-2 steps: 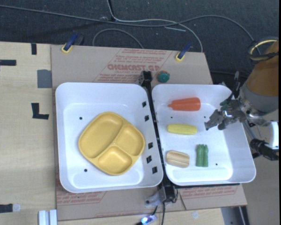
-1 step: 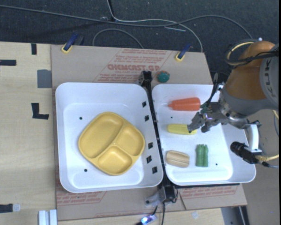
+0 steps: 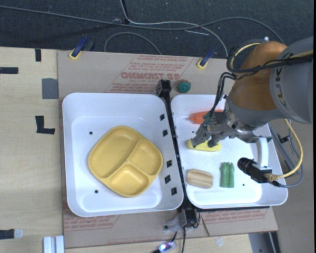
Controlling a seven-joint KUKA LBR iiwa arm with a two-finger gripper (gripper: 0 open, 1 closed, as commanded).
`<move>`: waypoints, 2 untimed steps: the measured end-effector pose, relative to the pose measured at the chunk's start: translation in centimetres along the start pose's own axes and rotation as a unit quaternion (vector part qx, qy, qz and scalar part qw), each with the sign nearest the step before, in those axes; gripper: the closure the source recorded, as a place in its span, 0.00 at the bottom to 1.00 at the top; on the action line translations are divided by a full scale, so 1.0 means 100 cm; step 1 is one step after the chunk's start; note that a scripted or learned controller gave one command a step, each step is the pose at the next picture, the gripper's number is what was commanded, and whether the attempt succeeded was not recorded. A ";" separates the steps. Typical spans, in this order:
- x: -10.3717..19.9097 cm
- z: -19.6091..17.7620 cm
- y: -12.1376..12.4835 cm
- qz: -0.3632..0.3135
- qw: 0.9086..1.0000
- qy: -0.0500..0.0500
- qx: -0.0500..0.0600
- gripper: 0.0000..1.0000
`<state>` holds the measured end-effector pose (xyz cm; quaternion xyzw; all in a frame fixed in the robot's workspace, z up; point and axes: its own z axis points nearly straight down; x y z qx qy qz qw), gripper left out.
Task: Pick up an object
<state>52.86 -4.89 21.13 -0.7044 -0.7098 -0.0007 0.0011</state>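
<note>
Claw [image 3: 204, 139], its grip impossible to judge, hovers at a flat yellow piece [image 3: 210, 146] in the right bin [image 3: 263, 196]; it looks light, thin, best pinched across its edges.

camera view: fixed above bench [image 3: 21, 141] | slanted downward | frames both bins [image 3: 73, 141]

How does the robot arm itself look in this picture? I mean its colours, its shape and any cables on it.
The arm is thick and rounded, with a grey shell and a broad orange band above the wrist. Yellow and black cables loop around the band and hang down the arm's side. The hand is small, dark and metallic, of grey and black parts. I can read no markings on it.
</note>
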 end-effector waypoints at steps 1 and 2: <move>0.059 0.002 -0.006 0.000 1.000 0.000 0.001 1.00; 0.114 -0.011 0.001 0.000 1.000 0.000 0.000 1.00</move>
